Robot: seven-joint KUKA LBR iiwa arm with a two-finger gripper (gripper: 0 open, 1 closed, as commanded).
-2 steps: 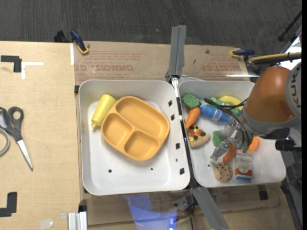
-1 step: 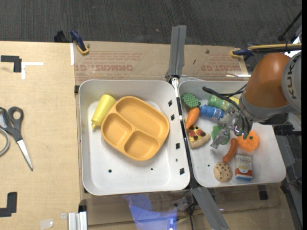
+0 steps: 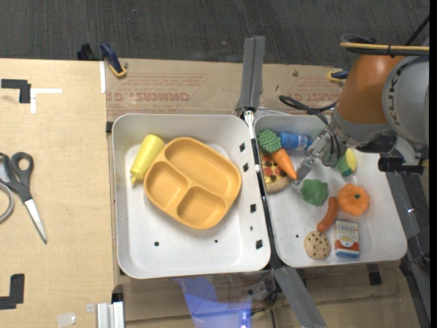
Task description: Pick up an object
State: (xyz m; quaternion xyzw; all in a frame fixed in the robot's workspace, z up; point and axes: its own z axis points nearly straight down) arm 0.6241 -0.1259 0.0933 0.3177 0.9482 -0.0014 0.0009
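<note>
The grey arm [image 3: 403, 94] with its orange band reaches in from the right, its tool [image 3: 308, 161] low over the far-left part of the right bin [image 3: 382, 251]. Whether the tool is apart or together cannot be told. Just beside it lie a toy carrot [image 3: 284, 162], a green lump [image 3: 315, 192] and a blue bottle [image 3: 295, 141]. Nearer sit a toy pumpkin [image 3: 353, 199], a cookie [image 3: 317, 245] and a small carton [image 3: 347, 238]. The left bin [image 3: 130, 251] holds a yellow divided plate [image 3: 191, 182] and a yellow bottle [image 3: 145, 156].
</note>
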